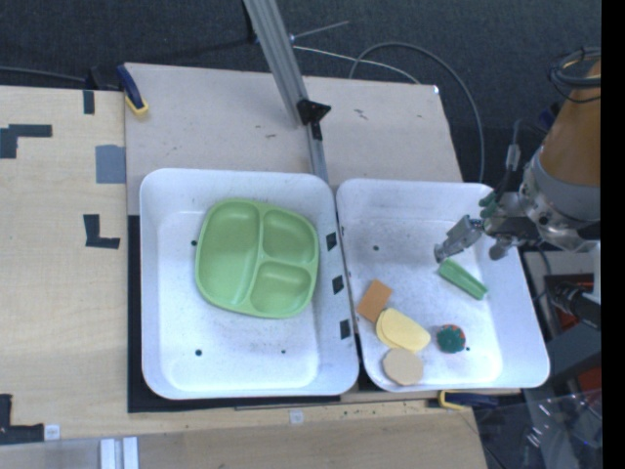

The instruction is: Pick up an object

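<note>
1. Two shallow white bins are seen; the left bin (166, 291) holds a smooth green sectioned plate (258, 257).
2. In the right bin (410, 213), right of the plate, the gripper (479, 240) is seen spread and holding nothing, just above a green block (462, 279).
3. Lower in that bin lie an orange piece (374, 301), a yellow oval (402, 330), a tan disc (402, 366) and a teal ball (450, 338).
4. No writing can be read.

Green block (462, 279) flat in right bin (518, 360)
</note>
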Action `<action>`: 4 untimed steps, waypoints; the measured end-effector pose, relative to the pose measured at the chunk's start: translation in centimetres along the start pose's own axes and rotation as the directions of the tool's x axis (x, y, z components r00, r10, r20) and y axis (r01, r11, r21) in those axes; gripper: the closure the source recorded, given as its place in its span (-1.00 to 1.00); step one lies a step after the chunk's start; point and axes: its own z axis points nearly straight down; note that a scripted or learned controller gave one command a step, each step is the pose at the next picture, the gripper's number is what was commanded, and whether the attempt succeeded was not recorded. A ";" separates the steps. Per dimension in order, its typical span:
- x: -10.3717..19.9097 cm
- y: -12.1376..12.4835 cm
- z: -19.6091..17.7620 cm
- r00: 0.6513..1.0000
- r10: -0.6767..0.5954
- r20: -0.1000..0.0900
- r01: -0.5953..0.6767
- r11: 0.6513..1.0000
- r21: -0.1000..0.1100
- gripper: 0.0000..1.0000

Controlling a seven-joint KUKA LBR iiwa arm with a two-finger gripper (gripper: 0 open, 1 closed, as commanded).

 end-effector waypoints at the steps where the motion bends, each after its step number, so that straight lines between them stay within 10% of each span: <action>1: 0.0 0.0 0.0 1.000 0.000 0.000 0.000 1.000 0.000 -1.00; 4: 1.9 0.1 16.8 1.000 0.001 -0.002 -0.001 1.000 0.008 -1.00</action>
